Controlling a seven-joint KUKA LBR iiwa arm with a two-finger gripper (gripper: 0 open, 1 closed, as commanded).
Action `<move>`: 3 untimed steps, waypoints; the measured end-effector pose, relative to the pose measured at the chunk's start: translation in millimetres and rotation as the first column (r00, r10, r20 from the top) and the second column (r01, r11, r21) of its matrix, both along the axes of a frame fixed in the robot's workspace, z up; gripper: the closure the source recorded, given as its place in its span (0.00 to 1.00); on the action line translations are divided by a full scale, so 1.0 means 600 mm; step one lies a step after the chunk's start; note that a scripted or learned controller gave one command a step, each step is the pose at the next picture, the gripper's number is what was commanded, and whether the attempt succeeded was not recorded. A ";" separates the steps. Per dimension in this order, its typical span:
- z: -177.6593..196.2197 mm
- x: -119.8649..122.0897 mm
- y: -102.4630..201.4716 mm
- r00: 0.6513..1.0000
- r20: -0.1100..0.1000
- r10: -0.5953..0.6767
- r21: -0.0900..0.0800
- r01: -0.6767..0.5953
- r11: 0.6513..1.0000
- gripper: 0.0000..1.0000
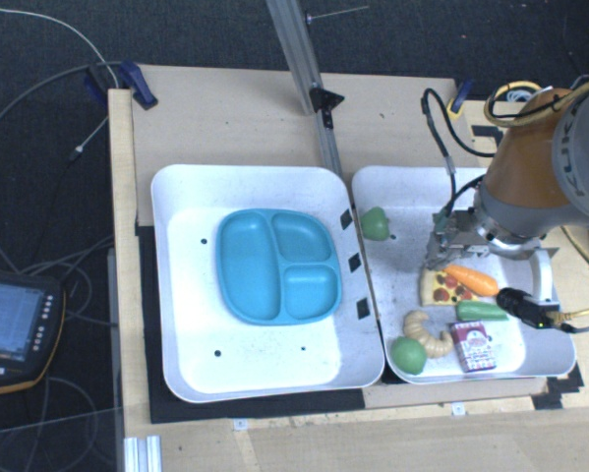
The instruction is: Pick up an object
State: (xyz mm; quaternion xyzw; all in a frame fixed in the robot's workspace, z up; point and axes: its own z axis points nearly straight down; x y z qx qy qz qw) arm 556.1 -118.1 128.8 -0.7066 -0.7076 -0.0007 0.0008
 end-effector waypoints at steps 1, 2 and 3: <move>0.079 -0.010 -0.005 1.000 0.006 0.000 -0.003 0.000 1.000 1.00; 0.146 -0.008 -0.004 1.000 0.006 0.000 -0.003 0.000 1.000 1.00; 0.137 -0.013 0.075 1.000 -0.003 0.004 0.001 -0.004 1.000 1.00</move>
